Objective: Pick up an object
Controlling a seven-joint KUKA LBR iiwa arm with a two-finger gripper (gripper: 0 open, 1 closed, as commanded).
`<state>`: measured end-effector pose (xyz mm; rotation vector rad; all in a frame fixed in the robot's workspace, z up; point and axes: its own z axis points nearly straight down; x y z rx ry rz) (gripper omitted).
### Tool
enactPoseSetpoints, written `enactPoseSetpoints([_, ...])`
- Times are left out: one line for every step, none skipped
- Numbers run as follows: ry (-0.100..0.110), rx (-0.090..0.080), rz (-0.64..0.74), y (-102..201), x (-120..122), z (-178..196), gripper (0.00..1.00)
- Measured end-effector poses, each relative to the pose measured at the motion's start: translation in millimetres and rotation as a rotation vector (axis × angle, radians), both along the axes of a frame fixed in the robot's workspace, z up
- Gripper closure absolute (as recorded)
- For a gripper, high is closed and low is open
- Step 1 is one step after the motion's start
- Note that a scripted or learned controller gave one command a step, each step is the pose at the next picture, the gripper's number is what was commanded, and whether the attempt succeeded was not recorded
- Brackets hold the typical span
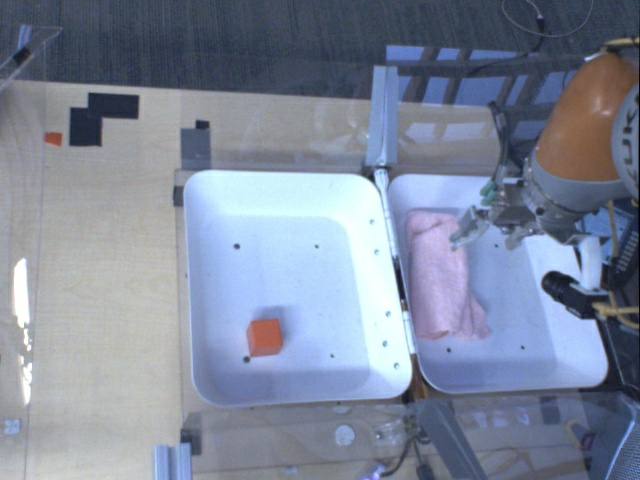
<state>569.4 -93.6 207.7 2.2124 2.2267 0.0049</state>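
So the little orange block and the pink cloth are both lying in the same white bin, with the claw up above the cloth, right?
Not quite. The camera view shows them in separate bins: the orange block lies in the left bin, while the pink cloth lies in the right bin. The rest holds: the claw is above the cloth's upper end.

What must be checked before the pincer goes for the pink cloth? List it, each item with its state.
1. Target in reach: the pink cloth lies in the right bin, on its left side. Ok.
2. Pincer over the target: it sits above the cloth's upper right edge. Ok.
3. Finger state: cannot tell.
4. Cloth lies flat, nothing on top of it. Ok.
5. Clearance from the wall between the bins: the cloth lies close to it. Cannot tell.
6. Orange block lies in the left bin, out of the way. Ok.
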Motion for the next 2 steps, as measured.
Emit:
enactPoseSetpoints([-0.013,-0.002,0.086,-8.1,29.4,-112.4,0.0])
enactPoseSetpoints([-0.015,-0.004,0.136,5.5,44.5,-114.1,0.0])
